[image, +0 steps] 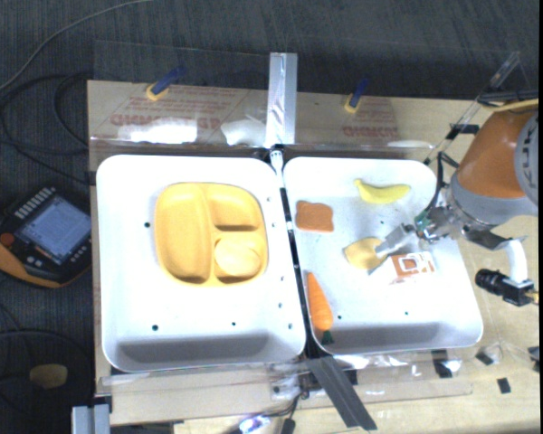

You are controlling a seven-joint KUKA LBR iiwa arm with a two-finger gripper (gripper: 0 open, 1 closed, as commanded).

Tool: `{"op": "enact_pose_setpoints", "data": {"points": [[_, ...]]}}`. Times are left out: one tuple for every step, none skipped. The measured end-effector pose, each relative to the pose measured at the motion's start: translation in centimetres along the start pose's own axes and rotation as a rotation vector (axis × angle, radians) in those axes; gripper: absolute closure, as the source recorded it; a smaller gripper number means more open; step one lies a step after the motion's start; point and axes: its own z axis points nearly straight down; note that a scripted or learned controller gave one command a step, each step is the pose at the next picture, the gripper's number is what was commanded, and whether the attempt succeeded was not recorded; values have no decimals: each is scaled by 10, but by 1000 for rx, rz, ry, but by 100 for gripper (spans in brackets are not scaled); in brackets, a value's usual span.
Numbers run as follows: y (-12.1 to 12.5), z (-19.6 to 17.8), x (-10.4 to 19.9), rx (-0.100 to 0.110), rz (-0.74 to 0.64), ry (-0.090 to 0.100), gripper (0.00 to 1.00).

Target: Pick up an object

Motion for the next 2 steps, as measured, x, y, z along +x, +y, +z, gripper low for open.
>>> {"op": "enact_pose_setpoints", "data": {"points": [[-38, 18, 5, -32, -97, -9, 0], [-27, 25, 40, -19, 88, -12, 0]]}}
